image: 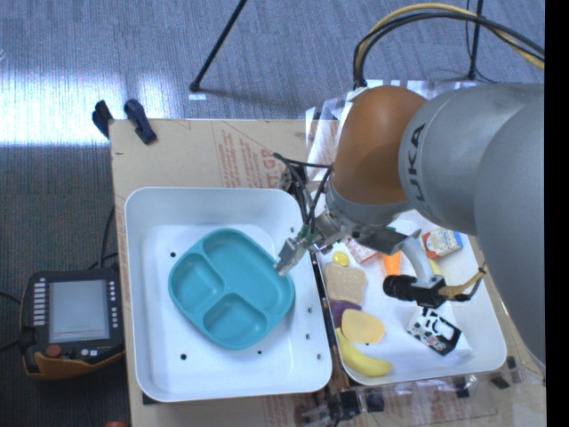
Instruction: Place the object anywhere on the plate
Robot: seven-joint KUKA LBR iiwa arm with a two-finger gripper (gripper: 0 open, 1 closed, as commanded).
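Observation:
A teal plate with three compartments lies in the left white bin. My gripper hangs at the plate's right rim, close to the wall between the two bins. The view is too small to tell whether anything sits in it. The grey arm with its orange band reaches in from the right and covers the back of the right bin. Food items lie in the right bin: a bread slice, a pale yellow round piece and a banana.
The right bin also holds a purple item, an orange piece, a black-and-white box and a red-and-white packet. A handheld control pad lies left of the bench. Two clamps sit at the bench's back left corner.

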